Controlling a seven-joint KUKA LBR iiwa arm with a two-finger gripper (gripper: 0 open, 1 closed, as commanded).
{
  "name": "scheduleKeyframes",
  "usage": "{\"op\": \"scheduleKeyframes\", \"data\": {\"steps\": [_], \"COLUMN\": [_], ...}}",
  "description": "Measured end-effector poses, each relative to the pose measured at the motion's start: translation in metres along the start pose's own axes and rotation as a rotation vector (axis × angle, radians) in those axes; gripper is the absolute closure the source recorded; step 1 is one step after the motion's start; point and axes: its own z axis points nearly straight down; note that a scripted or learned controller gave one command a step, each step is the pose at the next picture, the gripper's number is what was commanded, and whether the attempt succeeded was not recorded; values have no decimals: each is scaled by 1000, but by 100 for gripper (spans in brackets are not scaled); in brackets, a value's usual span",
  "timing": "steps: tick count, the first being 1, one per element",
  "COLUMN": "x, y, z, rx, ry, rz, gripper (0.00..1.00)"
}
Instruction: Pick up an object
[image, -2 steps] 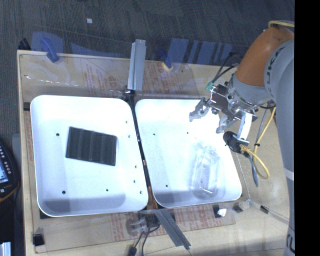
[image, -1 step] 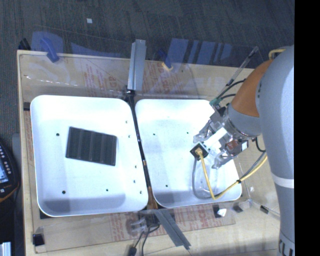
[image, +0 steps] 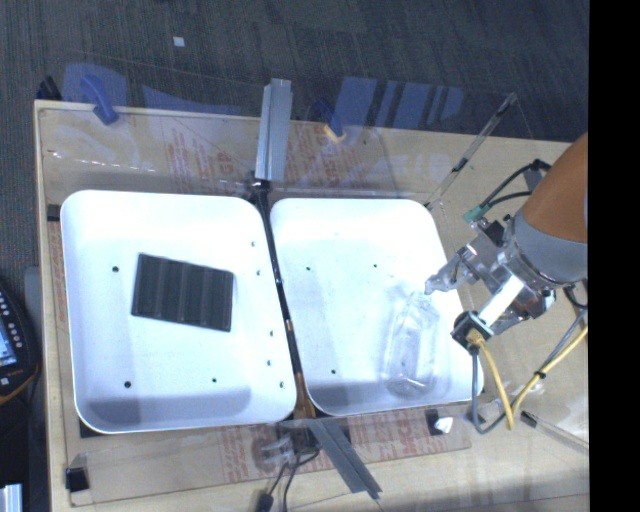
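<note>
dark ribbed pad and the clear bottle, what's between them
In the camera view, between the dark ribbed pad in the left bin and the clear bottle in the right bin lie bare white floor and the bins' adjoining rims.

two white bins (image: 90, 225), wooden bench (image: 150, 140)

Faint reddish printed lettering can be made out on the pale board (image: 330, 152) lying under the two shallow white bins, along its far and near edges, but it is too small and washed out to be read.
</note>
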Motion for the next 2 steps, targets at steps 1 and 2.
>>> {"op": "scheduleKeyframes", "data": {"steps": [1, 2], "x": [37, 17], "y": [24, 8], "z": [-5, -46], "rx": [1, -1], "ry": [0, 1], "rz": [-103, -118], "gripper": [0, 0]}}
